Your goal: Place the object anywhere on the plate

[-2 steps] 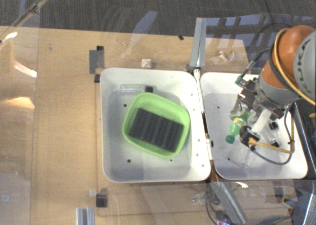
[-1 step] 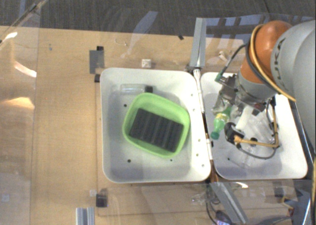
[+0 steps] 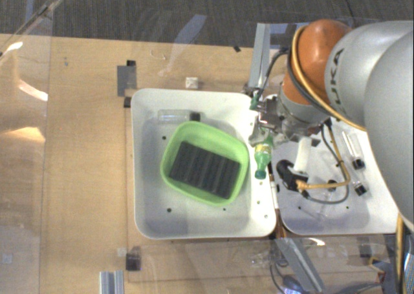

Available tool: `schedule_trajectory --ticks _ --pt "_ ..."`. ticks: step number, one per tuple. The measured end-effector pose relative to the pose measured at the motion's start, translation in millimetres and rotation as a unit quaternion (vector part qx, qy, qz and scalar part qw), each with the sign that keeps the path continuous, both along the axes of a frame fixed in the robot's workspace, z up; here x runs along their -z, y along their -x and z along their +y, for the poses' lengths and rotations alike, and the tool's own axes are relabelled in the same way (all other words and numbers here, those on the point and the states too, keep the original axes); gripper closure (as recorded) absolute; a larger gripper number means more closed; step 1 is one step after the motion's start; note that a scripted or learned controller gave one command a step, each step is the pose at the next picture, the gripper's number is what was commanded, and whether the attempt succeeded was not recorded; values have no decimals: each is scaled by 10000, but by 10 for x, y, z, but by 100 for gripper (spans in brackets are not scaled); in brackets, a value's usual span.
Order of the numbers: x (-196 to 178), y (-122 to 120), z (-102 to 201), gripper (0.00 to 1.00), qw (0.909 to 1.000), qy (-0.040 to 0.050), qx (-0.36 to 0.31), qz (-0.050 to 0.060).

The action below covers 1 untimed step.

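From my remote seat I see the wooden table [image 3: 71, 176] carrying 2 shallow white bins side by side; the left bin [image 3: 145, 215] holds a lime-green plate [image 3: 171, 150], squarish with rounded corners and a raised rim, sitting tilted a little in the middle of that bin; a dark ribbed rectangle [image 3: 204, 170] lies on the plate's floor, and I cannot tell whether it is a separate thing or part of the plate; a small clear item [image 3: 171, 116] with a dark end rests on the bin floor just beyond the plate's far edge.

The grey arm [image 3: 375, 73] reaches in from the right, its orange band [image 3: 317, 47] showing above the wrist; the end effector [image 3: 262, 139] hangs over the seam where the 2 bins meet, just right of the plate's right rim; directly beneath it I see a small green object [image 3: 261, 160], bottle-like and upright, with a lighter yellowish top and a darker green lower end; it appears to sit between the fingers, so I read the end effector as clamped on it, though the wrist hides much of the contact; the object is beside the plate, apart from it, over the divide.

The right bin [image 3: 323, 218] lies mostly under the arm; black and yellow cables [image 3: 317, 185] trail across it; a small pale cube [image 3: 191, 82] sits on the table beyond the left bin.
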<state>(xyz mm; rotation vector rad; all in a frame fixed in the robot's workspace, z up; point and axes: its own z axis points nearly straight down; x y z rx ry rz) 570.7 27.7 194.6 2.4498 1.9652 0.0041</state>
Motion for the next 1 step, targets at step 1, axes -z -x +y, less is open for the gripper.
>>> schedule_trajectory --ticks 1 --pt "-1 0 -4 0 10000 0 4 0"
